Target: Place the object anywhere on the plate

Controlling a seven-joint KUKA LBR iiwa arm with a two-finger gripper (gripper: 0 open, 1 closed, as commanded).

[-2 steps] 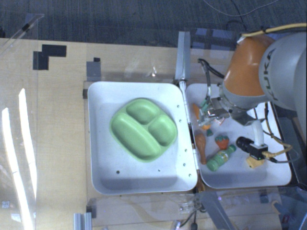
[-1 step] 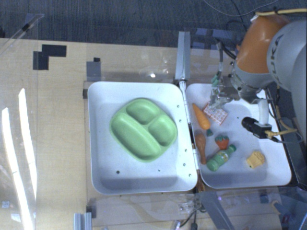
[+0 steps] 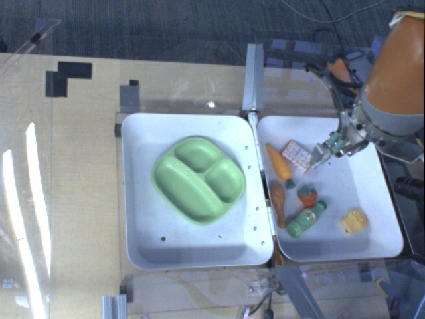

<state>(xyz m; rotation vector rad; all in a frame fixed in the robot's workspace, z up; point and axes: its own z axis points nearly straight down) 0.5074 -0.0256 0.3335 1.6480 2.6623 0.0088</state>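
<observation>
A green plate with three compartments lies in the left bin. In the right bin are an orange carrot, a pink-and-white checked packet, a brown piece, a small strawberry-like piece, a green bottle and a yellow piece. My gripper hangs over the right bin, just right of the checked packet. Nothing shows between its fingertips.
A metal divider runs between the two bins at the back. Cables lie beyond the right bin. The arm's orange band fills the upper right corner.
</observation>
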